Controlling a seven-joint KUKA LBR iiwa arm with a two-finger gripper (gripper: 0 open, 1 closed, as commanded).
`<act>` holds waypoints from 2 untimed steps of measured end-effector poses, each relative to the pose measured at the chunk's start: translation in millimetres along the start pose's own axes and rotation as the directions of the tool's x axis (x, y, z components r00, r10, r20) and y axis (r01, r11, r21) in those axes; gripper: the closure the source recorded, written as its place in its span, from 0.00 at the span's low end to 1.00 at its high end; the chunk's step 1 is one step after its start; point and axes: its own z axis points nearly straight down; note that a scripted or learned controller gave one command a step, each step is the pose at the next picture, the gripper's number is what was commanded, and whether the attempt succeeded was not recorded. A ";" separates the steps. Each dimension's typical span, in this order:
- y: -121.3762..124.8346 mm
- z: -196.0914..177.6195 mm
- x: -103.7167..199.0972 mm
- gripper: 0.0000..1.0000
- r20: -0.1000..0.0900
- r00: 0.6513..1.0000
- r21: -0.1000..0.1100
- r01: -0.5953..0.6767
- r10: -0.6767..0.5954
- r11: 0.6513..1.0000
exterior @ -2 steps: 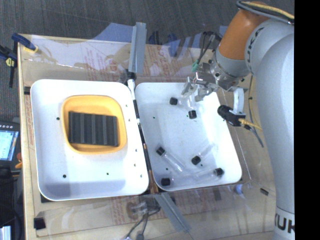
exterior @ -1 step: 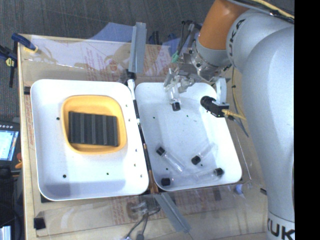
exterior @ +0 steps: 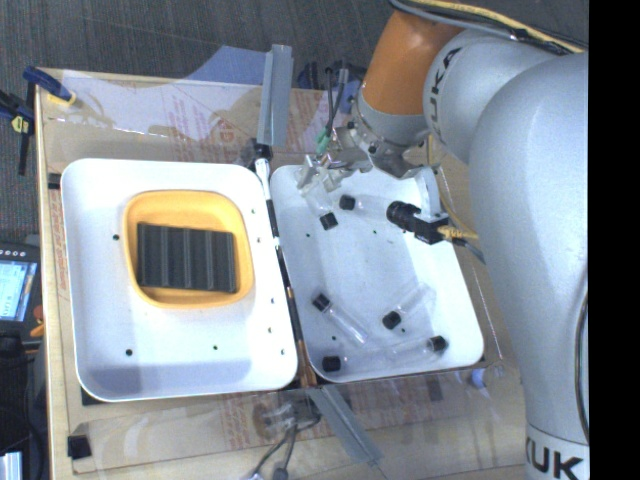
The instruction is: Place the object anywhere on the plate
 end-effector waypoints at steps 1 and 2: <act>-9.5 6.6 33.9 1.00 0.000 0.979 0.001 0.206 -0.206 0.979; -3.1 6.0 50.1 1.00 0.002 0.951 -0.001 0.309 -0.309 0.951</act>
